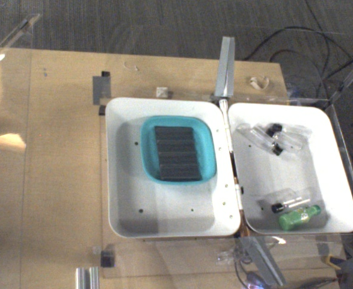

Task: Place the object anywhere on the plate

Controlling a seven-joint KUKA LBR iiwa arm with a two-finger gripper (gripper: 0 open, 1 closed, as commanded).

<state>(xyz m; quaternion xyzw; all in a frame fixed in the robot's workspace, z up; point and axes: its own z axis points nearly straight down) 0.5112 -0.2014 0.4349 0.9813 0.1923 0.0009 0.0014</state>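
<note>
Unlabelled green bottle point(298, 217) in right bin point(343, 179); teal plate point(207, 149) left.

Small clear things in the right bin, hard to read

The clear items with black caps point(275, 138) at the far side of the right bin point(338, 161) blur together, so their count and shape are uncertain. The clear piece point(289, 202) touching the green object point(299, 217) is too faint to identify. The dark ridged insert point(176, 153) on the teal plate point(207, 155) shows no readable detail.

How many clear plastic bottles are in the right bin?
3, as far as visible: two clear bottles lie crossed near the right bin's far side, one near its front beside the green bottle.
</note>
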